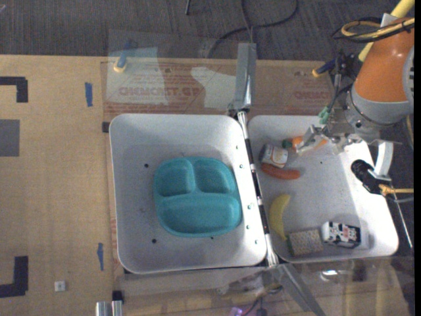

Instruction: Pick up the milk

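With the gripper low at the right bin's far edge, its grip unreadable, the milk lies well apart by the near wall, so a grab here would likely take the wrong item.

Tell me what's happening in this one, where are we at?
The arm's gripper is low over the far part of the right bin, near a small carton, a sausage and a carrot-like piece. Whether it grips anything is unclear. The black-and-white milk carton lies on its side at the bin's near edge, beside a banana and a grey sponge. The left bin holds a teal divided plate.
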`<state>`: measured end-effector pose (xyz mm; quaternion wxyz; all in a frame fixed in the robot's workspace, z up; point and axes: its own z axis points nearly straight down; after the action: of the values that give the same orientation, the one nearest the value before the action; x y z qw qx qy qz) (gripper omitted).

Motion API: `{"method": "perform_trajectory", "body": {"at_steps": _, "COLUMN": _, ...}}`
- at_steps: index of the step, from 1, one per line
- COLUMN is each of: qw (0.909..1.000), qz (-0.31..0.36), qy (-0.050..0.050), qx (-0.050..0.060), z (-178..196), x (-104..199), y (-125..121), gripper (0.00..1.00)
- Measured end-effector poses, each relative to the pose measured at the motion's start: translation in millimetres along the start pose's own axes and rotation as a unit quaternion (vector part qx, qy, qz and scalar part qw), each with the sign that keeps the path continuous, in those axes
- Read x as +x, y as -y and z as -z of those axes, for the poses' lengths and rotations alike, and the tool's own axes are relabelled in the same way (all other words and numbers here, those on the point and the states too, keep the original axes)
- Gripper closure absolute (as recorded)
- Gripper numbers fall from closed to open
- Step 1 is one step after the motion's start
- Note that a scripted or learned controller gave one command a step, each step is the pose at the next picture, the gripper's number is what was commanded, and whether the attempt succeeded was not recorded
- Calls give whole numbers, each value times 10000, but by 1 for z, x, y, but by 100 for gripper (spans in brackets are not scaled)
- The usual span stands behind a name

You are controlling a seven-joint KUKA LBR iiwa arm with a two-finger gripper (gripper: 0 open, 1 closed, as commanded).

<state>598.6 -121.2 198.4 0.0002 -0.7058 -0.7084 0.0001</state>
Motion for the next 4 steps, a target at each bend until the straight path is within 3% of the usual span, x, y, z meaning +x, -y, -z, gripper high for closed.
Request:
{"method": "perform_trajectory", "body": {"at_steps": 1, "qw": 9994, "qz": 329, "qy": -2, "qx": -47, "z": -110, "x": 22, "y": 76, "gripper": 0}}
{"method": "perform_trajectory", "body": {"at_steps": 2, "qw": 9999, "qz": 114, "qy": 5, "qx": -15, "z": -67, "x": 25, "y": -9, "gripper": 0}}
{"method": "perform_trajectory", "body": {"at_steps": 3, "qw": 9982, "qz": 599, "qy": 1, "qx": -48, "z": -110, "x": 19, "y": 54, "gripper": 0}}
{"method": "perform_trajectory", "body": {"at_steps": 4, "qw": 9992, "qz": 392, "qy": 15, "qx": -41, "z": -110, "x": 25, "y": -11, "gripper": 0}}
